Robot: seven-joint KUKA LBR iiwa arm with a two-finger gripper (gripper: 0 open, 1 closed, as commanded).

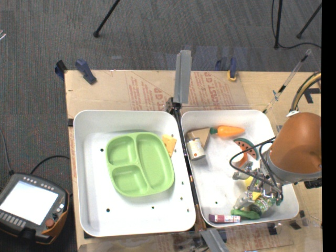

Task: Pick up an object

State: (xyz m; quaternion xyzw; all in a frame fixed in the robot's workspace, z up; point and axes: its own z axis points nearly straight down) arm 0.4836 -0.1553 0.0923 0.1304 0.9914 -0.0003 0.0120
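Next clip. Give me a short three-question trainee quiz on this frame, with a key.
1. True or false: the green divided plate lies in the left bin.
2. Which lies against the right bin's far wall? A) toy carrot B) watermelon slice C) marker
3. Fill in: the claw hangs over the right bin's near-____ corner.

Key: 1 true; 2 A; 3 right.

Arm reaches in from the right, orange band up top, wrist bent down, gripper (255, 185) low below it, fingers lost in clutter.
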